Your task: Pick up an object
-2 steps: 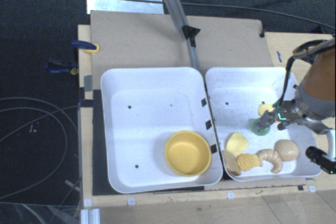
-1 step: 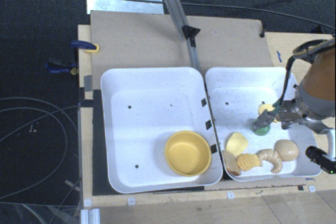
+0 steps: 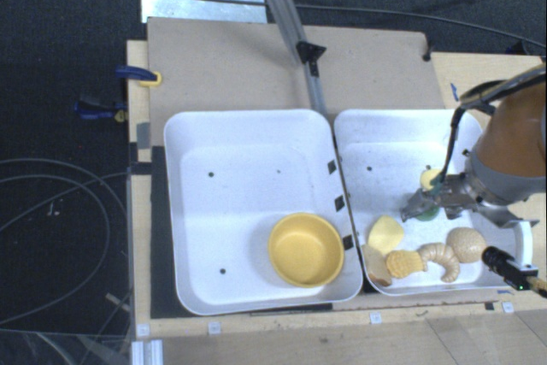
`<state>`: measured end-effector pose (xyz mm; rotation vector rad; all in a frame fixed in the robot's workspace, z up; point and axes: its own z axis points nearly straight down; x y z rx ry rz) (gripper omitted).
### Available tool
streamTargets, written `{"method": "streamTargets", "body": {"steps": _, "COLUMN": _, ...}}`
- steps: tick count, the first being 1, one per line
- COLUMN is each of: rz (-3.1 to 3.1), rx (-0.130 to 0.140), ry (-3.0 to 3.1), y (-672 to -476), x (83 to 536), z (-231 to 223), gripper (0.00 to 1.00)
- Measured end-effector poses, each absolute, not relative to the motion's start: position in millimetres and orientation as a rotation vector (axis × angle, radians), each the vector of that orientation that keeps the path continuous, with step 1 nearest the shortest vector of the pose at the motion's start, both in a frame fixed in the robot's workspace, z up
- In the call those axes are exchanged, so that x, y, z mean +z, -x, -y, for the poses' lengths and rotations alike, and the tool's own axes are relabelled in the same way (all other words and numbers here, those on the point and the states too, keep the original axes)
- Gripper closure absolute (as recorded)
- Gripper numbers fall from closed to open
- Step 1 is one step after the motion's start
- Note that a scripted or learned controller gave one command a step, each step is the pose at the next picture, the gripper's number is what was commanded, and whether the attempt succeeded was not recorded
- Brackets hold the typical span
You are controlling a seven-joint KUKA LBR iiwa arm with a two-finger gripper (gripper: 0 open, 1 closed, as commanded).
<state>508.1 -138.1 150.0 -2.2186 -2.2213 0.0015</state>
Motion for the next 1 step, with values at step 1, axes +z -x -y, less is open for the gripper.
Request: {"method": "streamTargets", "body": {"steps": 1, "rz": 2.220, "rx": 0.002, "ry": 2.219, "y": -507.7, "x": 97.8, "z": 137.8, "gripper": 0.00}}
